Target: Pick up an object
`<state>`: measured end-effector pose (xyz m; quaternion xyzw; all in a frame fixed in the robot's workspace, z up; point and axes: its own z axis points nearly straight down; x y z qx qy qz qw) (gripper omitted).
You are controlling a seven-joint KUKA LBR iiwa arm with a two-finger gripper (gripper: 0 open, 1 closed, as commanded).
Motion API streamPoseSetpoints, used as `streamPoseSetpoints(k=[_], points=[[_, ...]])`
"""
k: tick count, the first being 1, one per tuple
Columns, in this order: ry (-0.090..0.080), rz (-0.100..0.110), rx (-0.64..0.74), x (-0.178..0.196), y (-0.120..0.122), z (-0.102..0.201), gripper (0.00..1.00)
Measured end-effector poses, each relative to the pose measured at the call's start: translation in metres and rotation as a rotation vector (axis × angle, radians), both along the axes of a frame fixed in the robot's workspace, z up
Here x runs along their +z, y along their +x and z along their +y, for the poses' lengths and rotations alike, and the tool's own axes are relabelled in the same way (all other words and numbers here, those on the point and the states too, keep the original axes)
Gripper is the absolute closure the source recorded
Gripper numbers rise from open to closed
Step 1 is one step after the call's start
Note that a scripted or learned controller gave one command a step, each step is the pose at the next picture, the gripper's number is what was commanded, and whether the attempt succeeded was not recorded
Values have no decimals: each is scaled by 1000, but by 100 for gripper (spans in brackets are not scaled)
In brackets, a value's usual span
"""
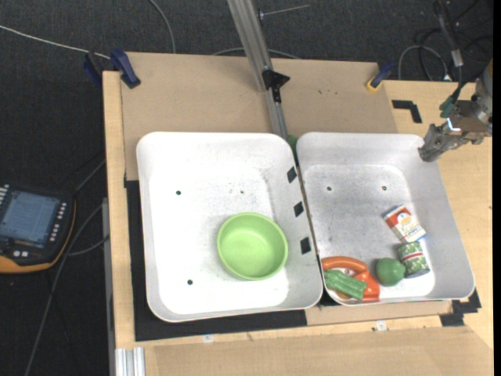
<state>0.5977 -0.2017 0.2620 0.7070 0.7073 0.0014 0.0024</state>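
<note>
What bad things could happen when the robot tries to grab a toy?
1. The toys crowd one corner of the right bin: the green ball touches the small can, so a grab might bump both away.
2. The orange and green toy lies against the bin's wall, leaving little room.
3. The gripper hangs over the far rim, so a straight drop may miss everything.

The arm's wrist enters at the right edge, its gripper [433, 149] tilted down-left.
</note>
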Motion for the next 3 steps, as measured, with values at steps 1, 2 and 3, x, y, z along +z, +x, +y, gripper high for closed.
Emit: streamPoseSetpoints(k=[1,2,3], points=[[0,1,0,39,1,0,100],[2,5,4,24,16,45,100],[3,6,4,8,18,99,100]])
